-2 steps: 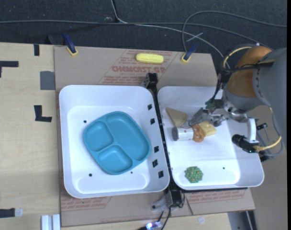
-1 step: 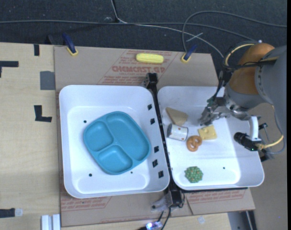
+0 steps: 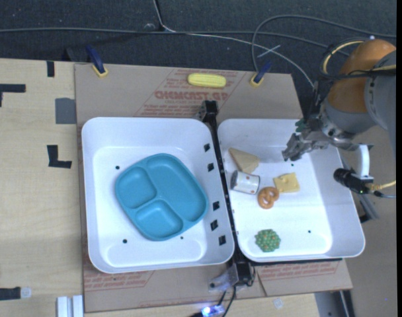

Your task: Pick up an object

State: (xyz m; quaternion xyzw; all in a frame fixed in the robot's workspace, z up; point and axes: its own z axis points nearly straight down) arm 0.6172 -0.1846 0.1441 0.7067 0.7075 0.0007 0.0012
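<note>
white bins sit side by side before you: the left bin [image 3: 95, 177] carries a blue divided plate [image 3: 160, 196]. the right bin [image 3: 340, 236] holds your candidates, a tan wedge [image 3: 244, 160], a metal can [image 3: 246, 182], a yellow cheese piece [image 3: 286, 183], a pretzel [image 3: 268, 197] and a green ball [image 3: 268, 240]. your gripper [image 3: 296, 148] hovers at that bin's upper right, gripping nothing; whether its fingers are parted you cannot tell.
</note>
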